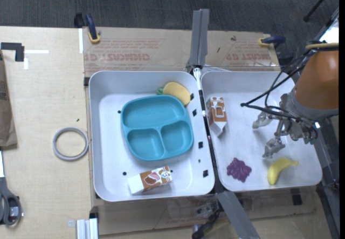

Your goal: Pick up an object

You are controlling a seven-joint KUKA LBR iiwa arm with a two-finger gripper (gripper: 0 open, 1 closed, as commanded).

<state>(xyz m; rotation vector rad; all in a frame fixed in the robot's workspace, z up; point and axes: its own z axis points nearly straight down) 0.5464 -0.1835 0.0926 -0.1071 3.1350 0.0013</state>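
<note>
My gripper (pixel 268 134) hangs over the right bin (pixel 245 88), near its right side. Its two metal fingers (pixel 273 147) are spread apart and open, with nothing between them. A yellow banana (pixel 280 169) lies just below and to the right of the fingers, near the bin's front edge. A purple bunch of grapes (pixel 239 169) sits to the left of the banana. A small orange and white carton (pixel 217 114) stands by the bin's left wall.
The left bin (pixel 102 141) holds a blue divided plate (pixel 157 127), a yellow fruit (pixel 177 91) at the back and a brown and white carton (pixel 151 179) at the front. A roll of tape (pixel 70 143) lies on the bench to the left.
</note>
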